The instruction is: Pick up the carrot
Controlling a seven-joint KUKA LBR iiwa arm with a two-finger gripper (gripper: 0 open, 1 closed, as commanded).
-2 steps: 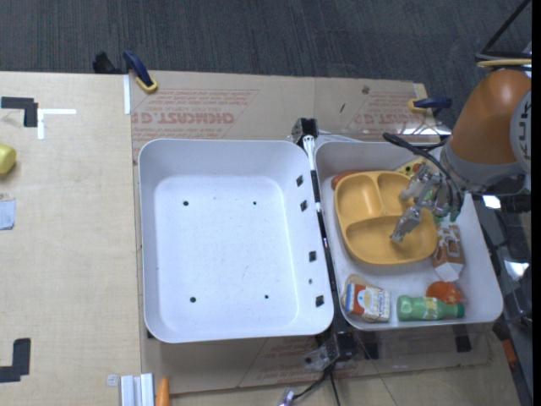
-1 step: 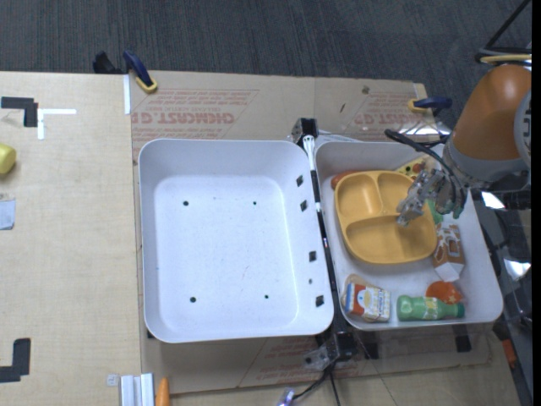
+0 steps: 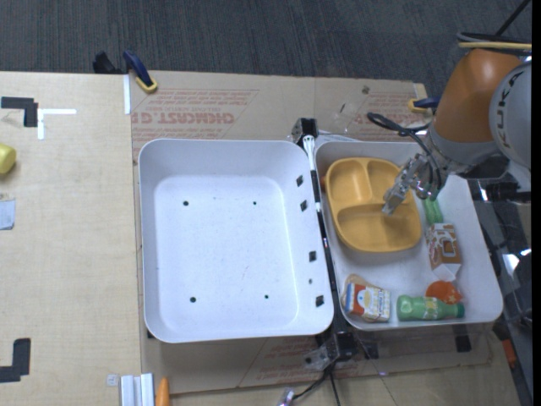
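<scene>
A dark grey carpet runs across the top of the view, beyond the far edge of the bench. The bench top is pale wood — smooth and evenly lit, with no hard shadows. A sheet of brown cardboard lies flat on it, printed with red lettering that reads upside down. A blue clamp grips the cardboard's far left corner. Black tape marks sit on the wood at the left — one near the far edge, another near the front.
</scene>
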